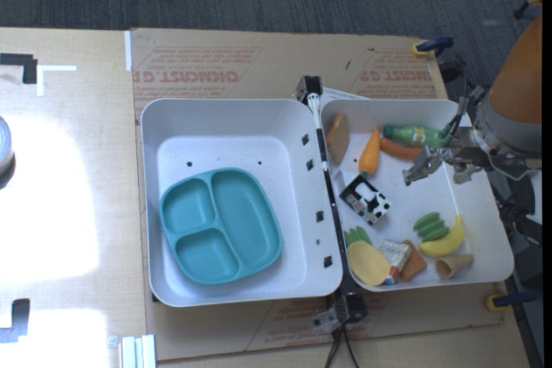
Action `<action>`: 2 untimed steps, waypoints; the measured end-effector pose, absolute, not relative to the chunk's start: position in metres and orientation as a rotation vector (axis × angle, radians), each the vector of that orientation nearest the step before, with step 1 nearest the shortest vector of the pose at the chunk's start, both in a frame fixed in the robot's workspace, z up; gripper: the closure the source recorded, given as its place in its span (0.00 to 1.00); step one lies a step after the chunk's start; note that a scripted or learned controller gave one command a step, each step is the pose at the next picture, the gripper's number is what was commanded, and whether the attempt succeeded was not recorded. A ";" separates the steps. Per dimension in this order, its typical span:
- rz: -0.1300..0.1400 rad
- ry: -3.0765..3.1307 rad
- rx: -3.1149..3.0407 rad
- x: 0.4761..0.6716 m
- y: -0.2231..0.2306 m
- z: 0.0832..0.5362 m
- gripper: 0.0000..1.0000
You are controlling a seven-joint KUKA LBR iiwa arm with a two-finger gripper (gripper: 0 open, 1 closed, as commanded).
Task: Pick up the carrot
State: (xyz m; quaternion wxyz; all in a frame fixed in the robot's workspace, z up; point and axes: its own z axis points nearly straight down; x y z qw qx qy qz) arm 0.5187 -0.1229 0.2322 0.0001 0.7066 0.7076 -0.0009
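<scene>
A divided plate [226, 224] lies in the left bin [172, 121]. In the right bin [492, 220], the carrot [370, 152] lies near the back, the banana [445, 240] near the front.

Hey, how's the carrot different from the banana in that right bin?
The carrot is orange; the banana is yellow. The carrot is straight and tapered; the banana is curved. The carrot lies toward the bin's far side, close to the divider; the banana lies toward the near right corner. Both rest loose in the right bin, neither gripped.
</scene>
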 end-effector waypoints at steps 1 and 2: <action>-0.005 2.296 2.148 0.570 -0.104 0.149 0.00; -0.007 2.304 2.136 0.659 -0.096 0.095 0.00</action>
